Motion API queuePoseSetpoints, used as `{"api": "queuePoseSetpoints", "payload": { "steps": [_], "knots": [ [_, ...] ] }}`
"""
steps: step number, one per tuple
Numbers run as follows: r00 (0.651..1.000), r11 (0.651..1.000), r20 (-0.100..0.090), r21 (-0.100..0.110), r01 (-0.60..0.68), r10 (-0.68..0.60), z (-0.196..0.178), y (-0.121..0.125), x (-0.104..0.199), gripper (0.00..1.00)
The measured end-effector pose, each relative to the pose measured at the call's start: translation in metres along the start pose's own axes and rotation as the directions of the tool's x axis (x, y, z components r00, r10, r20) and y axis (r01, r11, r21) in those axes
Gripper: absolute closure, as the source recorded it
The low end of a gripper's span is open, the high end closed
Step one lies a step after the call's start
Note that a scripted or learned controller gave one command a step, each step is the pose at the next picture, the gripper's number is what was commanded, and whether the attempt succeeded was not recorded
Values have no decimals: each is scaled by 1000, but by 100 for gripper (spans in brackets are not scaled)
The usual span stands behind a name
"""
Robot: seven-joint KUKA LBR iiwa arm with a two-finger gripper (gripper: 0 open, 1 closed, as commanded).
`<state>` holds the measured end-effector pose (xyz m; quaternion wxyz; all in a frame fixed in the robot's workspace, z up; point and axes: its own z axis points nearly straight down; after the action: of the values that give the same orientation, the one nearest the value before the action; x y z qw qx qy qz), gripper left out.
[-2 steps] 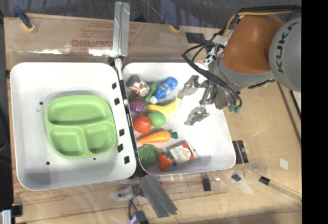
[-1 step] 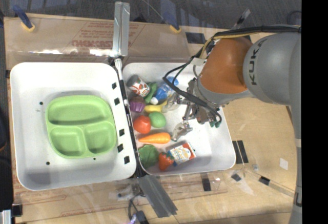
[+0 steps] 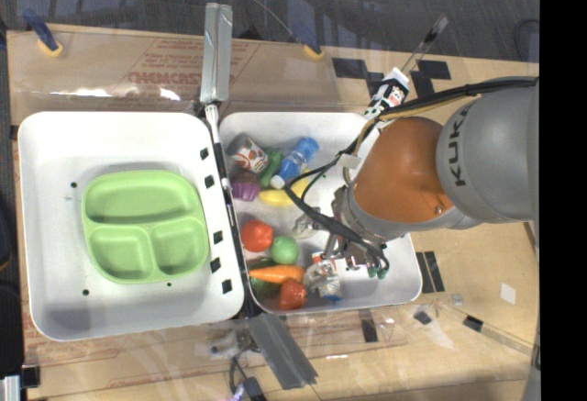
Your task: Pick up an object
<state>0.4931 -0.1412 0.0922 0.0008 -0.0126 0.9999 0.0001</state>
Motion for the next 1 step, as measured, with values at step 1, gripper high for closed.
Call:
{"api": "queuePoseSetpoints", "payload": {
  "steps": [1],
  "knots": [
    [992,992,2,1,129,-129,0,-6,-9,0]
  ]
}}
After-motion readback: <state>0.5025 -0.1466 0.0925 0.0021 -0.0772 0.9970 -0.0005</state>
